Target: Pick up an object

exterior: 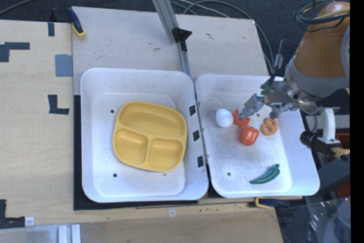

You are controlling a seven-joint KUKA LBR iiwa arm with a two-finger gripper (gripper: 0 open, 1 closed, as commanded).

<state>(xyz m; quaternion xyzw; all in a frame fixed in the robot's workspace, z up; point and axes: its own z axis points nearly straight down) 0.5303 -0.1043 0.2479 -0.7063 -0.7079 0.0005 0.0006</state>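
Evidently the pincer (pixel 245 115) has been brought low over the right bin (pixel 224 179), its dark fingers pointing toward the left bin (pixel 91 139). A small red piece (pixel 240 119) is seen right at the fingertips, just beside the white egg (pixel 224 118), but whether it is gripped or merely lies under them cannot be told, nor can the spread of the fingers be read from above.

All the loose things are found in the right bin, which is why the arm is reached in there. Taking the egg as the landmark: the red tomato (pixel 248 135) lies near it, down and toward the arm; the orange ring-shaped piece (pixel 269 126) sits beyond the tomato, just beside it; the green pepper (pixel 265 174) lies well apart, near the bin's front corner.

The yellow divided plate (pixel 150 136) rests alone in the left bin, well apart from the egg, and plays no part in this reach.

A tight cluster around the egg is judged likely to make a clean grasp harder.
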